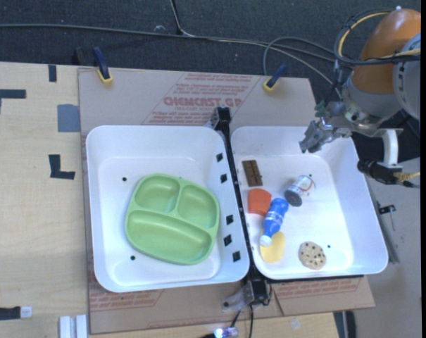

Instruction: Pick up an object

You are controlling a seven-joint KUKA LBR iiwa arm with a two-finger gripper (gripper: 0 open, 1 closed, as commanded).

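The right bin (pixel 353 189) holds several small things: a brown bar (pixel 251 172), an orange block (pixel 259 201), a blue bottle (pixel 273 219) lying down, a yellow piece (pixel 272 248), a speckled cookie (pixel 312 255) and a small silver can (pixel 298 189). My gripper (pixel 312 141) hangs over the far right part of this bin, above and to the right of the can, apart from every object. Nothing shows between its fingers.
The left bin (pixel 100 189) holds a green divided plate (pixel 173 218). A black divider with clips (pixel 229 189) runs between the bins. Cables (pixel 297 48) loop behind the arm, and two blue and yellow clamps (pixel 101 67) pin the cardboard base.
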